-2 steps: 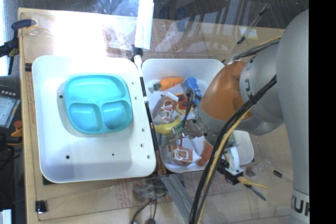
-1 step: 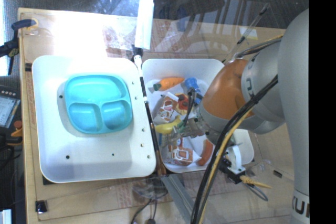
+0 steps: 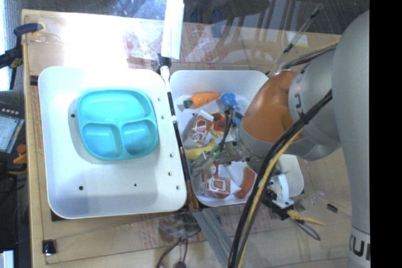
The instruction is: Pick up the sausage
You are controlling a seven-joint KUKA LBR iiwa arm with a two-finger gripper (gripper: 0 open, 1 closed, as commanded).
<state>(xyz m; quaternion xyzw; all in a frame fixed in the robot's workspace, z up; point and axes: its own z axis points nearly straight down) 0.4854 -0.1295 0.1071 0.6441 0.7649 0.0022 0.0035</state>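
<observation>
Pickup doesn't look done yet. The sausage lies at the near edge of the right bin, beside other toy food. The hand is low over the pile, slightly farther in; its state, can't tell.

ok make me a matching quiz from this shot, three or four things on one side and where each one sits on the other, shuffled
Things:
1. tray
2. carrot
3. sausage
4. arm

Places:
A. near edge of the right bin, by the arm's cables
B. over the right bin, reaching in from the right
C. far end of the right bin
D. middle of the left bin

Pairs: 1-D, 2-C, 3-A, 4-B
</observation>
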